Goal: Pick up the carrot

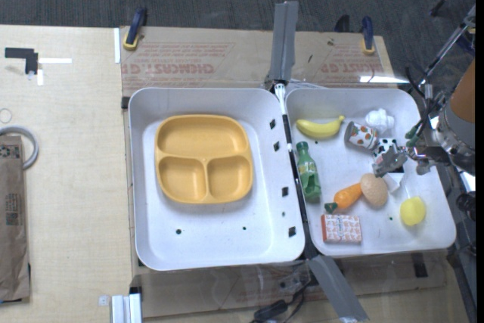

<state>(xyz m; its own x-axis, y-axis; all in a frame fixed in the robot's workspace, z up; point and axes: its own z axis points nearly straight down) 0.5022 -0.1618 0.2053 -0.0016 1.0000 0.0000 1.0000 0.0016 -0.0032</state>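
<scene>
The carrot (pixel 347 196), orange with a small green top, lies in the right bin (pixel 439 237) near its middle. Its green end points to the lower left, and its thick end touches a beige egg-shaped thing (pixel 373 191). My gripper (pixel 389 160) reaches in from the right and hovers just above and to the right of that beige thing, a short way up and right of the carrot. Nothing shows in its grasp.
The right bin also holds a banana (pixel 320 127), a green bottle (pixel 307 171), a spotted cup (pixel 361 136), a white crumpled thing (pixel 380 119), a lemon (pixel 413 212) and a red box (pixel 342 228). In the left bin (pixel 144 185) lies a yellow divided plate (pixel 203 158).
</scene>
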